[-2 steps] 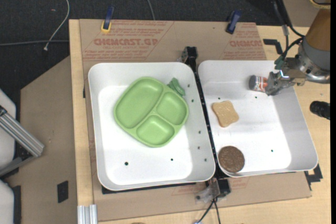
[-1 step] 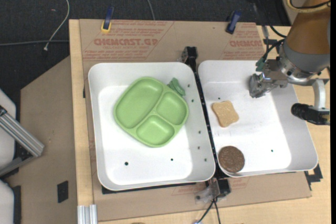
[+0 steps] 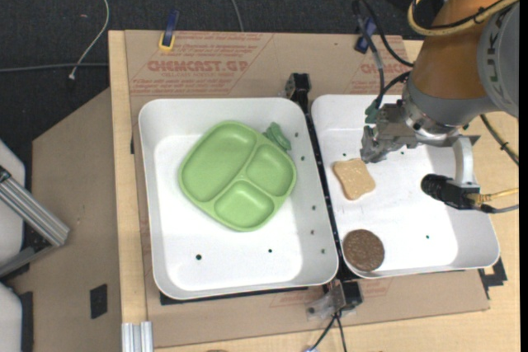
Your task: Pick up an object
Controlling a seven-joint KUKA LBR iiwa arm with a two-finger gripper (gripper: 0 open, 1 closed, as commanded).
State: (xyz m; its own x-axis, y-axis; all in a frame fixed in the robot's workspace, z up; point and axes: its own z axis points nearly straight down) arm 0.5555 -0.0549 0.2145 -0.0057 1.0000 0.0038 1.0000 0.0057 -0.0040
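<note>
My gripper (image 3: 371, 151) hangs low in the right bin (image 3: 462, 255), just above and to the right of a tan slice of bread (image 3: 353, 178) lying near the bin's left wall. A brown round cookie-like disc (image 3: 363, 249) lies at the bin's front left corner. In the left bin (image 3: 165, 260), a green divided plate (image 3: 238, 175) sits at the middle, with a small dark green piece (image 3: 279, 137) at its upper right edge. Nothing is visibly held.
The orange and grey arm (image 3: 454, 53) reaches in over the right bin's back right. A black clamp (image 3: 298, 86) sits at the back between the bins. Cardboard (image 3: 206, 53) lies under both bins.
</note>
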